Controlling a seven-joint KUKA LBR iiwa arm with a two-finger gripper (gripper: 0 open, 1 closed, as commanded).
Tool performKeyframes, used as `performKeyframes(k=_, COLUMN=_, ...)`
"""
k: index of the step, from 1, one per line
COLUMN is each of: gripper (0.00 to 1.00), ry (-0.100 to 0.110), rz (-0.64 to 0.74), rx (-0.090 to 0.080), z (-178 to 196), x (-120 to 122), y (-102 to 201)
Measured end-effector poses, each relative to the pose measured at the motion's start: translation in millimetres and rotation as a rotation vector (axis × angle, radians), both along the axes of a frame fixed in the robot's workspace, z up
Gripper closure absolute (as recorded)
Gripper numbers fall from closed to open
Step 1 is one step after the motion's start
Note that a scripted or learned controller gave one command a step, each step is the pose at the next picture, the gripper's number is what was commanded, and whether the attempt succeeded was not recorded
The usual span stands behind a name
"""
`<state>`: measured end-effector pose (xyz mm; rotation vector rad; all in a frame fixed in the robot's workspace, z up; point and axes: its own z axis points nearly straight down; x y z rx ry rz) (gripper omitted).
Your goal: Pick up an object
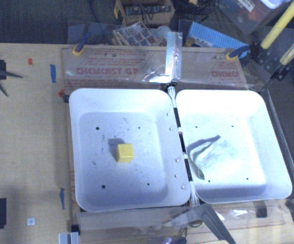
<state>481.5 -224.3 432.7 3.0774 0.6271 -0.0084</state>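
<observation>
The surface, pale wood, carries two white bins side by side. The left bin holds the only candidate, a small yellow block sitting near the middle of its floor, a touch toward five o'clock. The right bin shows just a smeared grey shadow on its floor, running from about two o'clock down to seven. How far the tool is open, and whether it has hold of anything, I cannot tell from this view.

Now the risks, as I read them. The block is small and square-edged on a slick white floor, so a descent slightly off-centre would likely nudge it sideways rather than trap it. If the tool closes across the corners instead of the flat faces, the block could twist and squirt out. Coming in too shallow means closing on air; too deep means a hard hit on the bin floor.

Around it, the way looks open: the block stands well apart from every wall, and the dark specks on the floor are only marks or holes. The raised divider between the bins lies at three o'clock from the block, the one thing an arm crossing over must clear. A clear taped sheet lies at twelve o'clock beyond the bins, out of play.
</observation>
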Motion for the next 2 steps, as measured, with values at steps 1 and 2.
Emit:
performKeyframes(k=1, gripper=1.0, ry=0.003, rz=-0.203, rx=0.003, z=-206, x=5, y=0)
performKeyframes(k=2, gripper=1.0, ry=0.0, rz=0.316, rx=0.002, z=-47, x=1, y=7)
